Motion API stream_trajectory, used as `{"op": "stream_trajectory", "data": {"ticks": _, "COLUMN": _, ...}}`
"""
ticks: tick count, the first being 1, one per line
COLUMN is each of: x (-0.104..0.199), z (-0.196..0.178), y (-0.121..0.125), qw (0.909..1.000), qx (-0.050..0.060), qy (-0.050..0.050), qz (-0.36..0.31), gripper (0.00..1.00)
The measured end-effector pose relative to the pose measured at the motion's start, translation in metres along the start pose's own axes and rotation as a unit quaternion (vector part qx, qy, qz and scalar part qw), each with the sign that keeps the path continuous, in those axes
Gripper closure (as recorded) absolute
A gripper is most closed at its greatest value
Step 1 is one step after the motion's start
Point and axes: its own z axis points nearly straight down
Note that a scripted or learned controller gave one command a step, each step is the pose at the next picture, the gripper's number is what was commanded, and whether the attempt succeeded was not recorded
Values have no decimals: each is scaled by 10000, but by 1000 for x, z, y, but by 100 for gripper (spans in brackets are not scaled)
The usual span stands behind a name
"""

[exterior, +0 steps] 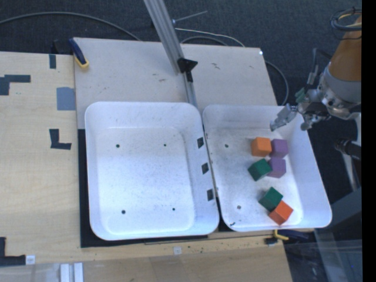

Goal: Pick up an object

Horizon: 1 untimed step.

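Several small blocks lie in the right bin (235,125). An orange block (261,146) touches a purple block (280,147). Just below them a green block (259,170) sits beside a second purple block (277,167). Nearer the front corner, another green block (271,198) rests against an orange block (281,212). My gripper (292,120) hangs over the bin's far right rim, above and to the right of the upper orange and purple pair. It is open, with nothing between its fingers.
The left bin (94,157) lies beside the right one. A slanted aluminium post (167,31) rises from behind the bins' shared edge. A blue and yellow clamp (79,53) sits at the board's back left corner. Cables trail across the dark floor behind.
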Motion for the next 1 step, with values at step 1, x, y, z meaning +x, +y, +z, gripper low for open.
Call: {"op": "stream_trajectory", "data": {"ticks": 1, "x": 19, "z": 122, "y": -7, "qw": 10000, "qx": -26, "qy": -9, "qz": -5, "gripper": 0}}
